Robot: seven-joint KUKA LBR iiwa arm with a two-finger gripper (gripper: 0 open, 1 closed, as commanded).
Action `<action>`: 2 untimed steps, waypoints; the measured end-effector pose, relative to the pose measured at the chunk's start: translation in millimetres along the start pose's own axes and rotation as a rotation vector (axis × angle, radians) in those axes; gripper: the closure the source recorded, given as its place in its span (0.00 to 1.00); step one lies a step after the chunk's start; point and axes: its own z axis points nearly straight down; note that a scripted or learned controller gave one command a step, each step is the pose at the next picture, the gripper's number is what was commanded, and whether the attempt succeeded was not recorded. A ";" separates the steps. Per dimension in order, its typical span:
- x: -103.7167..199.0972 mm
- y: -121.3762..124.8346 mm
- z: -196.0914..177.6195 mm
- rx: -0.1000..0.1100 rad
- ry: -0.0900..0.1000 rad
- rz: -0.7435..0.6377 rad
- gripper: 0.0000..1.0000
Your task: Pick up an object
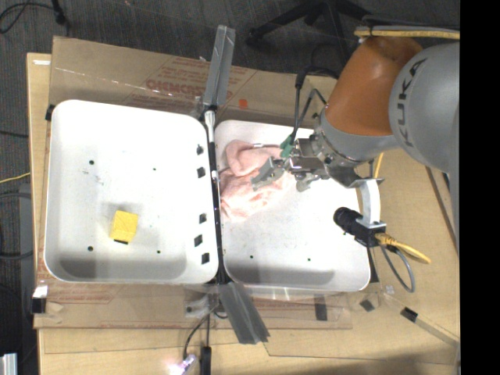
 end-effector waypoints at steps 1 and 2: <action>-4.8 41.2 163.0 -0.004 -0.009 0.084 0.00; -2.7 41.4 153.6 -0.003 -0.006 0.077 1.00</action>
